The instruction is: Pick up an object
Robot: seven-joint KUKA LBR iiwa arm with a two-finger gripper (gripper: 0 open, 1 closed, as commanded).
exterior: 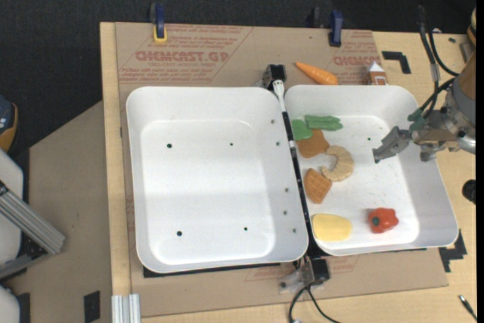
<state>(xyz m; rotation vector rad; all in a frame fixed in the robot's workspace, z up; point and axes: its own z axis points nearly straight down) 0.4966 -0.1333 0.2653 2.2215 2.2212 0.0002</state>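
Several objects are seen in the right bin (431, 227): green piece (314, 125), croissant (338, 163), waffle piece (318, 184), yellow lemon (332, 227), red pepper (383, 219). The gripper (397, 144) is positioned above that bin's right part, nothing held; finger state cannot be told. A carrot (316, 73) lies outside on the board.

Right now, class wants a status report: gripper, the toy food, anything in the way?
Gripper over right bin, holding nothing. Red pepper, yellow piece, croissant lie loose. Path unobstructed.

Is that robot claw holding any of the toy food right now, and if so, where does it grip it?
Nothing is held. The gripper hangs over bare floor of the right bin, apart from the croissant and red pepper.
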